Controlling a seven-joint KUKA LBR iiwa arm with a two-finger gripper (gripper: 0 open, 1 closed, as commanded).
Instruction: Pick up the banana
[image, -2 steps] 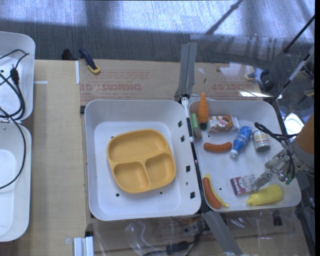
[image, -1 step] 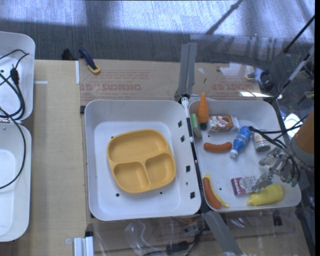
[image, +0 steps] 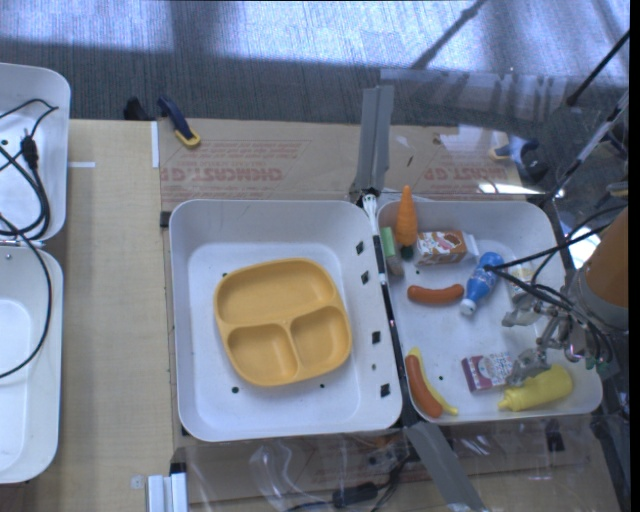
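From my seat I see the desk carrying two white bins side by side. The left bin holds a yellow divided plate near its middle. The right bin holds the clutter.

The banana lies at about seven o'clock in the right bin, close to the divider between the bins, its yellow curve touching a red sausage-shaped piece that lies along it.

At twelve o'clock in that bin stands an orange carrot-like piece, with a small packet just beside it at its right. Toward the centre lies an orange hot dog, and a blue bottle sits just right of it, tilted. At five o'clock a dark red carton lies beside a yellow squeeze bottle.

The arm comes in from three o'clock, and the pincer hangs over the right bin's four o'clock area, above the carton and the yellow bottle, well apart from the banana. I cannot tell whether the pincer is spread or closed; cables and metal parts blur together there. I see nothing gripped in it.
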